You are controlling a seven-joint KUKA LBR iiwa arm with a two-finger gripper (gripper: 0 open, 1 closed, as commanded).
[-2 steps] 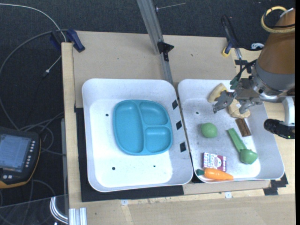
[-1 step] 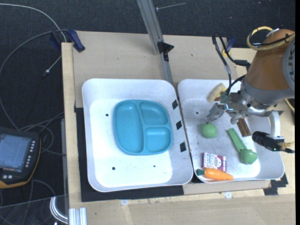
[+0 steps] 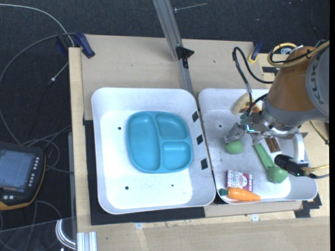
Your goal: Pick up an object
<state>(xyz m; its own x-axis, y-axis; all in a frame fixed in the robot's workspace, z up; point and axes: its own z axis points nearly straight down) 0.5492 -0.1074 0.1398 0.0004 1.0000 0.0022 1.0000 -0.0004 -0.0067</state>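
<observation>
The right bin (image 3: 214, 104) holds several small objects. A green ball (image 3: 234, 147) lies near its middle. A green long-handled tool (image 3: 268, 163) lies slantwise to the ball's right. A pink box (image 3: 239, 180) and an orange carrot (image 3: 244, 194) sit by the front wall. A yellow banana-like piece (image 3: 241, 103) lies at the back, and a brown piece (image 3: 272, 143) shows under the wrist. My gripper (image 3: 238, 135) hangs low over the bin, just above the green ball and touching or nearly touching its top. Nothing shows as lifted.
The left bin (image 3: 104, 156) carries a blue divided plate (image 3: 158, 141). A grey metal pole (image 3: 168, 20) slants down to the bins' back edge. Black cables (image 3: 243, 67) loop behind the right bin. The arm's orange band (image 3: 296, 85) overhangs the right bin's far side.
</observation>
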